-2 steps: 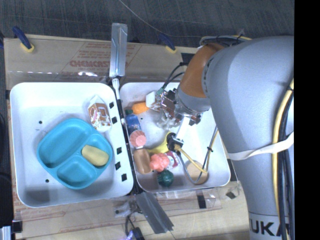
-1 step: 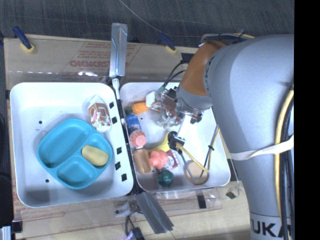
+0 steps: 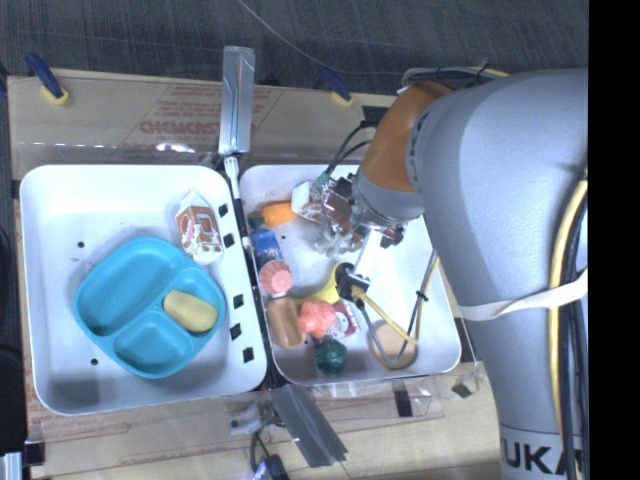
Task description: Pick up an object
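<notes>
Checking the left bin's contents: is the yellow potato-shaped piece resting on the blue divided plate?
Touching. The camera view shows the yellow piece lying inside a compartment of the blue plate.

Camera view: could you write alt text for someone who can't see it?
A grey robot arm reaches into the right bin, its tool above a heap of small toys. The left bin holds a blue divided plate carrying a yellow lump.

The bulky grey arm (image 3: 510,218) has an orange band (image 3: 392,148), black cables and "KUKA" lettering.
</notes>
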`<action>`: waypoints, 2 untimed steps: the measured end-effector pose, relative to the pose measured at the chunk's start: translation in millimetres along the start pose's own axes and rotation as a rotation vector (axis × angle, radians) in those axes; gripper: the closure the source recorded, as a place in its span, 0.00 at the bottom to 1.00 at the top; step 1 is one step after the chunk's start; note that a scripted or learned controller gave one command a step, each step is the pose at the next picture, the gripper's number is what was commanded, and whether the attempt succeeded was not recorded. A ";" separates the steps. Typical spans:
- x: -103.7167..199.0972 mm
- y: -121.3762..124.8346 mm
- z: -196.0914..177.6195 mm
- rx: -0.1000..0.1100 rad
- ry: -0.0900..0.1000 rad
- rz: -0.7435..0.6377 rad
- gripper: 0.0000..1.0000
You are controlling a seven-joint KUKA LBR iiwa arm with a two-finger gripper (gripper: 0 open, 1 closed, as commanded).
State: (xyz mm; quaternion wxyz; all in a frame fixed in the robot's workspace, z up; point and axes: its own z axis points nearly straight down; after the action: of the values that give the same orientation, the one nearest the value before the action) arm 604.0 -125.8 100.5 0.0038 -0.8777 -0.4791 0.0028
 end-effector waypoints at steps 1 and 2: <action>23.4 1.7 -52.5 -0.009 0.000 -0.284 0.00; -25.6 -40.3 -0.1 -0.013 0.002 -0.299 0.00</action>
State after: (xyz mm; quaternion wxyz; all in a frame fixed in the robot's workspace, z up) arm 556.3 -125.6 101.0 -0.0012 -0.7966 -0.6045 -0.0017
